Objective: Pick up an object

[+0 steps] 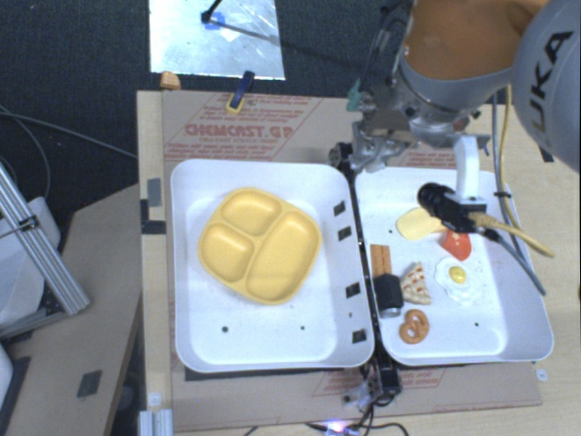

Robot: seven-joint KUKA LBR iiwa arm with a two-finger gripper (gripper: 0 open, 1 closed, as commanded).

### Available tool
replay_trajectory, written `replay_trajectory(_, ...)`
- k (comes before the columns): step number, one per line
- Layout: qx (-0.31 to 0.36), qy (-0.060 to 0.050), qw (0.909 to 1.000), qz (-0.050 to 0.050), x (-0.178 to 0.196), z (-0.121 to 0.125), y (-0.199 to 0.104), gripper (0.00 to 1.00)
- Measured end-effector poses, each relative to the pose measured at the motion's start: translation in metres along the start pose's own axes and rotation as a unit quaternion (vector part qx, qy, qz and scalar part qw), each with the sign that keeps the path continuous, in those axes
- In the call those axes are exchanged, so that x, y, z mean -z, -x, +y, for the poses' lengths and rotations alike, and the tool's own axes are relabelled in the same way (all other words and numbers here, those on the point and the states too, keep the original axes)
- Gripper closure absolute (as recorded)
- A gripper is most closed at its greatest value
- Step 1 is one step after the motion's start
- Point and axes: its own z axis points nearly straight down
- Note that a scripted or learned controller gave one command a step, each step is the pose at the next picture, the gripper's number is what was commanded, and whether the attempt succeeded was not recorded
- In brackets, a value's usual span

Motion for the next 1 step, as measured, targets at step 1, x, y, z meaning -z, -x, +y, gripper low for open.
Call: replay_trajectory(1, 0.004, -0.008, 1.0, -0.001, -0.0599, -0.014, -0.0402, 1.0)
